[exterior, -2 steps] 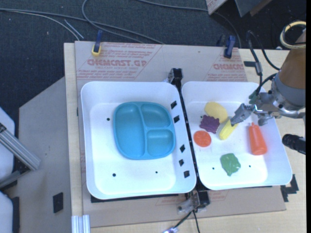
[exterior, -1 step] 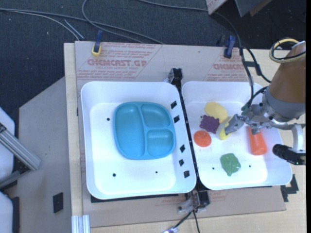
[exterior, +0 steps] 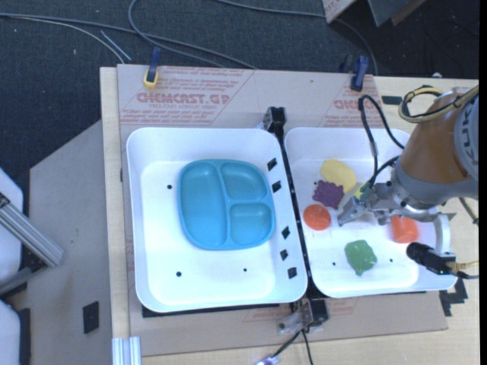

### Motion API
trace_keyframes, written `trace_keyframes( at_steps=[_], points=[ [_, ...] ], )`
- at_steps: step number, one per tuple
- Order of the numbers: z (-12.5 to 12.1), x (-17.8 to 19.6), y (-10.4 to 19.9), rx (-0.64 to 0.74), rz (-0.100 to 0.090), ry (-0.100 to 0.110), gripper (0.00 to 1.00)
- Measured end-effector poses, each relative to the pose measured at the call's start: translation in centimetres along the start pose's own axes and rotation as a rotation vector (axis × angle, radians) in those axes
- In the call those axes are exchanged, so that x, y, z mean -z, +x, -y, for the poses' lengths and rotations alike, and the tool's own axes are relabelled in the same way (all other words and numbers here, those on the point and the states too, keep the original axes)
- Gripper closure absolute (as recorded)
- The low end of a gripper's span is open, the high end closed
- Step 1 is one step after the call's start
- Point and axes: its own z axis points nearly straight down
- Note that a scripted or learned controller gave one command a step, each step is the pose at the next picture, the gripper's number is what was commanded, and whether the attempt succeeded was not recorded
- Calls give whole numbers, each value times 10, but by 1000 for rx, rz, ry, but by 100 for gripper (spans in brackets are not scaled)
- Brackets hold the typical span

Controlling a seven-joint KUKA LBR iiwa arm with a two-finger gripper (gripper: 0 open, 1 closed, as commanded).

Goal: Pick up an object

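Arm [exterior: 437, 154] enters from right of frame, wrist low over right bin [exterior: 396, 284]. Gripper [exterior: 364, 204] sits mid-bin, among toys; whether it grips anything, cannot tell (metal parts blur together).

Candidates in right bin: yellow piece [exterior: 338, 173] and purple piece [exterior: 329, 194] touching, just left of gripper; orange-red ball [exterior: 317, 217] below them; green piece [exterior: 360, 255] toward lower centre; orange piece [exterior: 405, 229] partly under wrist.

Left bin [exterior: 152, 280] holds blue divided tray [exterior: 226, 204].

Progress: approach stage by my reading, nothing visibly lifted. Left: secure grasp, raise clear.

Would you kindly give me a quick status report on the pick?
Gripper low in right bin, beside purple toy. Nothing seen held. Yellow, orange, green toys close around.
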Motion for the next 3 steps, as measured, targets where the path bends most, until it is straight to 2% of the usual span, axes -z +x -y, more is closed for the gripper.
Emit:
trace_keyframes(
  at_steps=[1, 3],
  points=[
    [-2, 15, -1, -1, 2, -9, 100],
    [-4, 115, -8, 1, 5, -14, 100]
  ],
)
